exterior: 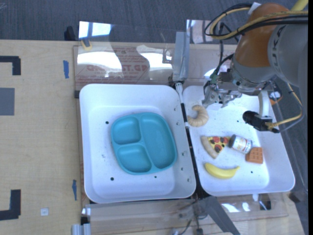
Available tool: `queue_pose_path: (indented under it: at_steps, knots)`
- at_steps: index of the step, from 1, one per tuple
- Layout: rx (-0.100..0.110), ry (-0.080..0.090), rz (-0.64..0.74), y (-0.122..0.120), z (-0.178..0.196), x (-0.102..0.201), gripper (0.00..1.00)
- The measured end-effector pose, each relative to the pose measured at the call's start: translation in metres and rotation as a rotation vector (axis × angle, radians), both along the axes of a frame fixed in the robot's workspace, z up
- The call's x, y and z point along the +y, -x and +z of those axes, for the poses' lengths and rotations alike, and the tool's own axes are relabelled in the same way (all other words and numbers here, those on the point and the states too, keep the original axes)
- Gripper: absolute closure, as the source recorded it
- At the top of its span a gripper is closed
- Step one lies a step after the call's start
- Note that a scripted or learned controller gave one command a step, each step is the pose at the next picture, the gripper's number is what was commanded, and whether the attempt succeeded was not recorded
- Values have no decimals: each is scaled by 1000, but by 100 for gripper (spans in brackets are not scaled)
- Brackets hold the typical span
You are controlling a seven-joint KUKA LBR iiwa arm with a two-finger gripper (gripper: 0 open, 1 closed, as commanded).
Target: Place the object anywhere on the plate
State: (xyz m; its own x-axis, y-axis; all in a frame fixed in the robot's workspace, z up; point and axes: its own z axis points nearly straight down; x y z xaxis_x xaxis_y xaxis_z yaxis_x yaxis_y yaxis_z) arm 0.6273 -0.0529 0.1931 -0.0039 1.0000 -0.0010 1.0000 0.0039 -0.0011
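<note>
We see the gripper (217,98) poised low over the right bin (281,177), just beside the croissant (198,115) it seems to be after, its grip too blurred to tell, while the blue plate (143,142) waits in the left bin (93,131)

Blue divided plate (144,143): smooth plastic, slight sheen. Both white bins (93,131): smooth plastic, scuffed and speckled. Bench top (39,131): matt pale wood. Banana (221,170), pizza slice (215,146): glossy plastic toys.
</note>
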Motion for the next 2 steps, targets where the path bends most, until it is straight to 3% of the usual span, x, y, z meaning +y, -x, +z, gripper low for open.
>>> queue_pose_path:
  at_steps: [1, 2]
  knots:
    - [0, -3, 1, 72, 13, 54, 100]
    - [0, -4, 4, 85, 21, 117, 100]
